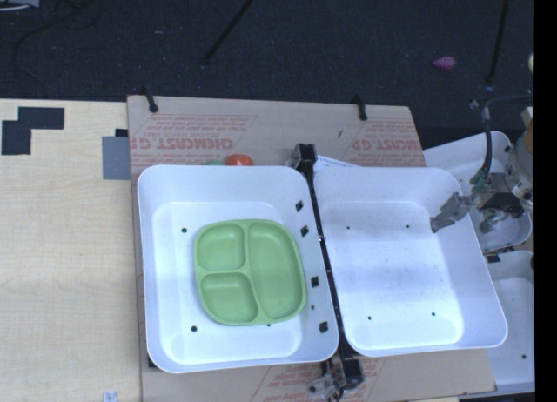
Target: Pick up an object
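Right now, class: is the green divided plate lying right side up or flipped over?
Right side up: the green divided plate lies flat in the left bin, its three hollow compartments facing the camera.

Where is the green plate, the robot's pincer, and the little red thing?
Green plate [251, 271]: camera view, on its middle divider.
Pincer [449, 212]: camera view, at the fingertips over the right bin's edge.
Red thing [238, 161]: camera view, on its top, behind the left bin.

The bench is of light wood, and on it lies a brown cardboard sheet with red printed letters. On the cardboard stand two shallow white bins side by side, the left bin and the right bin, touching at a black joint. A small red-orange object lies just behind the left bin.
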{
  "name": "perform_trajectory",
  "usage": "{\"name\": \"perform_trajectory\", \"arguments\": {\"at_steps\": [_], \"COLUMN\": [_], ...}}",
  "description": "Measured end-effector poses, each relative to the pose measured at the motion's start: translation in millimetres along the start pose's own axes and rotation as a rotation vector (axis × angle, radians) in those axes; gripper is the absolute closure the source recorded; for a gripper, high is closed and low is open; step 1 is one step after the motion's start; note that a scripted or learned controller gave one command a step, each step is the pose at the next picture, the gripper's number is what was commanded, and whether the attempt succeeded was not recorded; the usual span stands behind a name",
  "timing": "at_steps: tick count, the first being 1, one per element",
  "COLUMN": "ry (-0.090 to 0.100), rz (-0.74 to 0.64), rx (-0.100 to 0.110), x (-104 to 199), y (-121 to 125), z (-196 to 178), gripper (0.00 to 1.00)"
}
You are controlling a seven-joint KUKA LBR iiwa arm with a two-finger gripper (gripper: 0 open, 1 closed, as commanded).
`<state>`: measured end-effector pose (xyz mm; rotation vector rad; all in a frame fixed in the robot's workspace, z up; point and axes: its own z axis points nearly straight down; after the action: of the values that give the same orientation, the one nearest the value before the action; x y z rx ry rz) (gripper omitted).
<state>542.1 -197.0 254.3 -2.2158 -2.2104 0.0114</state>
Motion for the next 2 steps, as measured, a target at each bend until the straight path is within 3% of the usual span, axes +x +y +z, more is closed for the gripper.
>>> {"name": "perform_trajectory", "arguments": {"at_steps": [1,2], "ry": [-0.002,-0.001], "rz": [-0.002,-0.003], "rx": [-0.011,-0.007], "x": [0,7], "y": [2,-2], "z": [-6,40], "gripper": [0.0,0.0]}}
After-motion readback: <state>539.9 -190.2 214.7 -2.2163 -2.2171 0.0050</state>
